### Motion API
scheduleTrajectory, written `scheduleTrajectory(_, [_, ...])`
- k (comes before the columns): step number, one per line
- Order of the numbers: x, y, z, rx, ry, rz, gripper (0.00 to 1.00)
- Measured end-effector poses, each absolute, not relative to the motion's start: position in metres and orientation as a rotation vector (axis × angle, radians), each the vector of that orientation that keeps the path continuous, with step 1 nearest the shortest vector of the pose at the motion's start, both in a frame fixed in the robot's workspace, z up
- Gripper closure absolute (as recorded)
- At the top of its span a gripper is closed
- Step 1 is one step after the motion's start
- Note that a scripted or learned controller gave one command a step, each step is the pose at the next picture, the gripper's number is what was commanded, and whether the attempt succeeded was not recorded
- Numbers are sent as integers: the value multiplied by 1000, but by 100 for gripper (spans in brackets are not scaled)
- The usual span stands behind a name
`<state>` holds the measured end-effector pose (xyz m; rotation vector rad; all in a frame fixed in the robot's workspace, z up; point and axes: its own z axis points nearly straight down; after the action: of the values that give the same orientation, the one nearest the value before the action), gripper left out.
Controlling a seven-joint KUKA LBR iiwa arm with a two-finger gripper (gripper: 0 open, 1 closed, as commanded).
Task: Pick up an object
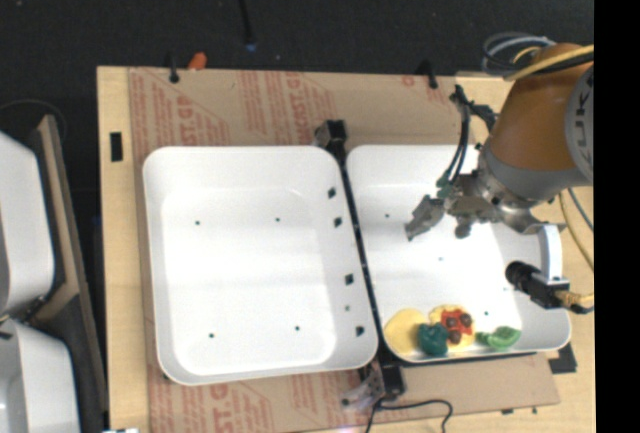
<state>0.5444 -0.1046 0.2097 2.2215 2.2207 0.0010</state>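
A cluster of small objects lies in the near corner of the right shallow white plastic bin (400, 176), pressed against its front wall: a flat pale yellow round piece (402, 329), a teal chunky toy (432, 341) touching it, a small red and orange toy (457, 320) just behind the teal one, and a green leaf-like piece (499, 336) to their right. All four lie on the bin floor, and nothing holds them.

The two-finger gripper (440, 218) hangs over the middle of the same bin, well apart from the cluster and farther back. Its dark fingers (424, 217) look spread, with nothing between them. The grey arm with its orange band (535, 126) reaches in from the right above that bin's far right corner.

The left shallow white plastic bin (165, 221) sits just beside the right one, separated by a dark divider strip (352, 241). Both bins rest on a brown cardboard sheet (240, 106) printed with red lettering, which lies on the pale wooden bench (112, 251).
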Motion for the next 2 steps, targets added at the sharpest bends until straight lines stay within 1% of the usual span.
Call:
scheduleTrajectory(1, [541, -102, 167, 2224, 2223, -3, 0])
scheduleTrajectory(2, [546, -110, 115, 2225, 2222, -4, 0])
